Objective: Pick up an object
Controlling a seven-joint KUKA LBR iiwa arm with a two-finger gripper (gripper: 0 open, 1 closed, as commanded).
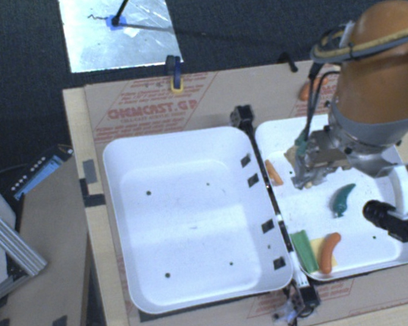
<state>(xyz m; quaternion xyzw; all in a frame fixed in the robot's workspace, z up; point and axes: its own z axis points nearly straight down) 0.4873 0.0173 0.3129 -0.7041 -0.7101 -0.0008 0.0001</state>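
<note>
Dark carpet surrounds the bench, which carries two white bins; the right bin (pixel 405 199) contains every loose item. The gripper (pixel 303 175) hangs low over that bin's upper part, and its opening cannot be determined. Nearest to it is the orange piece (pixel 273 172), lying just to its left against the dividing wall, long axis running up-down. The teal object (pixel 342 199) lies near, below-right. Neither appears held.
</note>
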